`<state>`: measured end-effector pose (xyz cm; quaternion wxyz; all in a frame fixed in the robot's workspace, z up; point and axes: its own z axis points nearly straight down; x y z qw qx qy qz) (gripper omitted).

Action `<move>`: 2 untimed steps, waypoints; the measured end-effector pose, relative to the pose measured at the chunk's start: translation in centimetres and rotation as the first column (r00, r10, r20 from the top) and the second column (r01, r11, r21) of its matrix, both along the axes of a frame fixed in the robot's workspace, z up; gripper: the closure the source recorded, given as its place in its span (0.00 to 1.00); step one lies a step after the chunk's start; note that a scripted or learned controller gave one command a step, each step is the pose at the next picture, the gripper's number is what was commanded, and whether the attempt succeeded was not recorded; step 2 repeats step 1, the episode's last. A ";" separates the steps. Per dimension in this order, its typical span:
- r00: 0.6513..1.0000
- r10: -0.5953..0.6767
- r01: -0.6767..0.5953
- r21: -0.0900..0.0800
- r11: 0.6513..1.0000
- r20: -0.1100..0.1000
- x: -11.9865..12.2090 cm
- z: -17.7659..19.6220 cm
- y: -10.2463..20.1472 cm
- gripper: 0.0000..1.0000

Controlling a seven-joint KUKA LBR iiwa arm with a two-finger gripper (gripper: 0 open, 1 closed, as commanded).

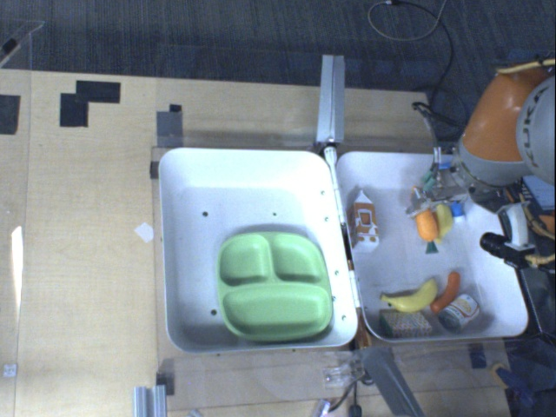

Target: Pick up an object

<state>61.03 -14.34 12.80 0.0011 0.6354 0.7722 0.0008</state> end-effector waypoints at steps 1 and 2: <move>0.992 0.127 -0.127 -0.001 0.992 0.003 0.3 6.8 4.1 1.00; 0.992 0.127 -0.127 -0.001 0.992 0.003 0.3 6.8 4.1 1.00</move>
